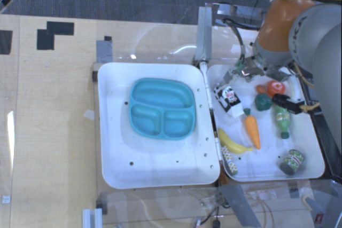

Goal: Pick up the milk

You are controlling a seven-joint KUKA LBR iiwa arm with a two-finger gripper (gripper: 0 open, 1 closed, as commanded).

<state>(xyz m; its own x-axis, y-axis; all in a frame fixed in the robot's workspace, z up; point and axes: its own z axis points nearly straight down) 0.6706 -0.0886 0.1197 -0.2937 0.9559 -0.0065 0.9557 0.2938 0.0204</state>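
The milk (228, 99) is a small white carton with black cow patches. It lies tilted in the right bin (267, 168), near that bin's left wall and towards the back. My gripper (242, 70) hangs just above and to the right of the carton, under the grey arm with its orange band (278, 21). A small gap shows between the gripper and the milk, and nothing can be seen held in it.
The right bin also holds a carrot (252, 131), a banana (234, 142), a green bottle (282, 121), a can (292, 161), a red item (275, 87) and a dark green item (263, 101). The left bin (115, 131) holds a blue divided plate (162, 108).
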